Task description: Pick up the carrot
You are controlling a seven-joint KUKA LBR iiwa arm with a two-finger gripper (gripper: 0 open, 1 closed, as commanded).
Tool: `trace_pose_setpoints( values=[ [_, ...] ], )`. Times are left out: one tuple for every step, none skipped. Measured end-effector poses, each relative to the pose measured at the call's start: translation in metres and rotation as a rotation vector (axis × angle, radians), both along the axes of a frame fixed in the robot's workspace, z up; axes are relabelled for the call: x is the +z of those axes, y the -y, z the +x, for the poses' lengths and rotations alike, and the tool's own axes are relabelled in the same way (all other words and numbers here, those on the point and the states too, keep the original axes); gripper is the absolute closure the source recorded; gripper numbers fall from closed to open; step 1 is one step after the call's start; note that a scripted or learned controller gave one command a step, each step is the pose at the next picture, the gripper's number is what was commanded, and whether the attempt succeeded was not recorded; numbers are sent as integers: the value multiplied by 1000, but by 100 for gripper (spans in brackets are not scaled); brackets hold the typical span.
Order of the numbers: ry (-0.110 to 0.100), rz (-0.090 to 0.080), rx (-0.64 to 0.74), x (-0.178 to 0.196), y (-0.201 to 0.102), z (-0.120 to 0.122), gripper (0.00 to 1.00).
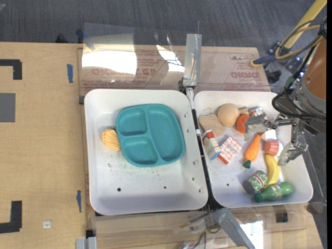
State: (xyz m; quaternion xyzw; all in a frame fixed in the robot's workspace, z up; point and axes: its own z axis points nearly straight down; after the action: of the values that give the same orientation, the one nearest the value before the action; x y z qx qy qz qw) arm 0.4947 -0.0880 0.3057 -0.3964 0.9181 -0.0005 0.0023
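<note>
The small orange plastic carrot (252, 148) with its green stem end lies tilted among toys, just left of the yellow plastic banana (272, 168), while the end effector (291, 150) hovers right of that banana, fingers apart, holding nothing, seemingly poised for a grasp.

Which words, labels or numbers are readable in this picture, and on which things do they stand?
None can be read with certainty.
Red print on the clear panel behind the bins: blurred and mirrored.
Red-and-white packet: print too small.
Small bottle: label too small.
Green can: label blurred.
</note>
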Motion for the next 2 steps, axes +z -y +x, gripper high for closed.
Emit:
trace_pose_setpoints(
  values=[
    [-12, 3, -72, -145, 25, 5, 0],
    [29, -4, -46, -187, 45, 24, 0]
  ],
)
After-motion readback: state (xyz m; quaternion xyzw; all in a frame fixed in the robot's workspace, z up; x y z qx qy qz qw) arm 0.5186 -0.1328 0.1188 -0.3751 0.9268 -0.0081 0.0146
